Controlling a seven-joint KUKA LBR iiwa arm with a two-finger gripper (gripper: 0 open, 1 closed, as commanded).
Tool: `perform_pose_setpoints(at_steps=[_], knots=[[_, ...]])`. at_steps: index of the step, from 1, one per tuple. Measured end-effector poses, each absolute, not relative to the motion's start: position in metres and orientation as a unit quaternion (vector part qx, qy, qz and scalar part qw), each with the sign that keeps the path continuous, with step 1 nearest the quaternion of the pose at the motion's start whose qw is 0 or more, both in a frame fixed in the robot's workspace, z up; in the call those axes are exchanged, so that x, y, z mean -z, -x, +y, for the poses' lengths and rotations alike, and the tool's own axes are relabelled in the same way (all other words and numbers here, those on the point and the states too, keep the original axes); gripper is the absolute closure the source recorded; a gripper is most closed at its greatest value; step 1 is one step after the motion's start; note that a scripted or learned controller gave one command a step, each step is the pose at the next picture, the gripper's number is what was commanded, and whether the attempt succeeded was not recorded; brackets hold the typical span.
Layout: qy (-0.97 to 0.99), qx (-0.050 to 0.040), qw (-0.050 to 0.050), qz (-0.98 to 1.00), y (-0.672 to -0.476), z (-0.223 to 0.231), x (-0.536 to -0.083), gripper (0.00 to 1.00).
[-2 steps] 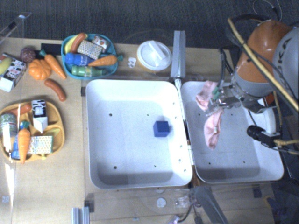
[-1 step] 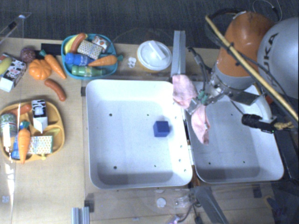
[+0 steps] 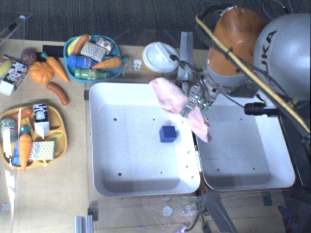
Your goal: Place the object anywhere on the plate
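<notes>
Gripper [image 3: 193, 106] hangs over the seam between the bins, closed on a pink cloth [image 3: 179, 107] draped across the shared rims. Blue cube [image 3: 168, 133] lies at its seven o'clock, apart, in the left bin [image 3: 112, 149]

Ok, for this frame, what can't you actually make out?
- Gripper, camera view: fingers masked by the wrist and the pink cloth; grasp unconfirmed.
- Cloth's underside and its hold on the bin rim: hidden by its own folds.
- Blue cube: too small to show detail.
- Yellow tray: cut by the left edge.
</notes>
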State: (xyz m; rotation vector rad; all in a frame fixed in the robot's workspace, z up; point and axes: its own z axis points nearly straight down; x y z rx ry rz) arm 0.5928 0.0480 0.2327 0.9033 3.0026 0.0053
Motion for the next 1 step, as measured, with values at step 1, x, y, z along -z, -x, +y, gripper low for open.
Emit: perform_pose_setpoints(at_steps=[1], knots=[[-0.091,-0.0017,0.004,0.996,-0.6071,0.0938,-0.241,1.0]])
